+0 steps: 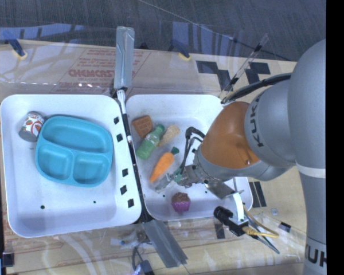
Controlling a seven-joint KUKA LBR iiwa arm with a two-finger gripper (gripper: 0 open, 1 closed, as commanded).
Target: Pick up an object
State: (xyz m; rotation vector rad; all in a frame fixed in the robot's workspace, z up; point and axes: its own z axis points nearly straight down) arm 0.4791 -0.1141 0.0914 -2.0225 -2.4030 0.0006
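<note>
- Two white bins sit side by side; the left bin (17,211) carries a blue divided tray (73,150) with a small patterned ball (30,125) touching its upper left corner.
- The right bin (160,103) holds a brown block (142,125), a green bottle (150,142), a beige piece (169,133), a toy carrot (162,165) and a purple cupcake-like toy (180,202).
- The gripper (180,177) is low in the right bin, just right of the carrot's lower end and above the purple toy.
- Whether its jaws are released or clenched, I cannot tell; the arm's orange band (232,139) crowds that spot.
- Bottle, block and beige piece cluster just beyond the carrot's leafy tip.
</note>
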